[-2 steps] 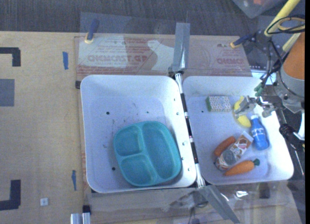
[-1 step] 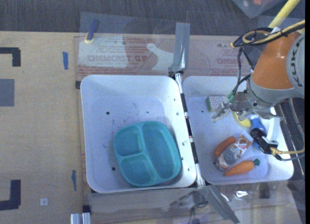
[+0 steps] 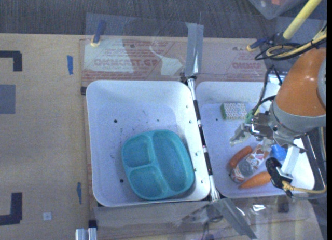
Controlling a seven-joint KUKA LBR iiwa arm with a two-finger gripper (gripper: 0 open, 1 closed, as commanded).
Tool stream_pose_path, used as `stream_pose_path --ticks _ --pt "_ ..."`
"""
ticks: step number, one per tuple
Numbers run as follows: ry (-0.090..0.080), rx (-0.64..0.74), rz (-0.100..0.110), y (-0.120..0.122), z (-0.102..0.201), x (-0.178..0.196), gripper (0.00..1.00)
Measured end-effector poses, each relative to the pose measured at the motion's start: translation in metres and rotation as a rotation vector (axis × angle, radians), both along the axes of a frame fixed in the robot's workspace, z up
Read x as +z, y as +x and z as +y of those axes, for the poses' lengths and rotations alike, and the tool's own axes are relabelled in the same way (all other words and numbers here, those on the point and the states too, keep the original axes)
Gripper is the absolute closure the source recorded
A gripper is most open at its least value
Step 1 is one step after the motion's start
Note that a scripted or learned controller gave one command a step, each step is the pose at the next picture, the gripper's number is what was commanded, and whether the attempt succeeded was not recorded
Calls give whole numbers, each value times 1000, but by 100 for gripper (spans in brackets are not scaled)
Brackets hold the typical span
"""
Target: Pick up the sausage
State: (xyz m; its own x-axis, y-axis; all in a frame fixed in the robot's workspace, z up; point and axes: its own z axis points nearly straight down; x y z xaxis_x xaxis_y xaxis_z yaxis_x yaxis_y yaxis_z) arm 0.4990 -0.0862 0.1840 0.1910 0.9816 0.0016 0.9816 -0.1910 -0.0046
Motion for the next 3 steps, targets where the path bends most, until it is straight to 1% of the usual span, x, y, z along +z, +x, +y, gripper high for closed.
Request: stream_pose_path --ticks 1,2,3 --pt "0 485 -3 -19 5 24 0" --pt "-2 482 -7 -18 4 33 100" --pt "0 43 0 -20 17 0 100"
